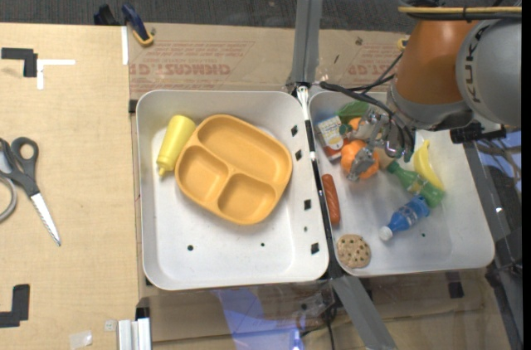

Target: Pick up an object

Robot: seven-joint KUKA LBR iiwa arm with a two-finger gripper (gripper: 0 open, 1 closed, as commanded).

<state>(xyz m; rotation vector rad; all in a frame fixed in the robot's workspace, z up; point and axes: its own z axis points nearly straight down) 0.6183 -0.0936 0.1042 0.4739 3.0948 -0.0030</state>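
An orange toy fruit (358,153) sits in the upper left part of the right bin (448,245), and the gripper (362,164) is down on it; the metal fingers (371,143) straddle the fruit, but whether they actually pinch it cannot be told from this angle. Just above it lie a small white packet (329,128) and something green (355,109). To the right are a green bottle (408,176) and a banana (426,164), with a blue bottle (408,216) below them. Along the bin's left wall lies a hot dog (331,199), and a cookie (353,250) sits at the lower left. The left bin (166,257) holds an orange divided plate (230,168) (three compartments) and a yellow bottle (173,143) touching its left edge. Scissors (29,184) lie at the far left of the frame.
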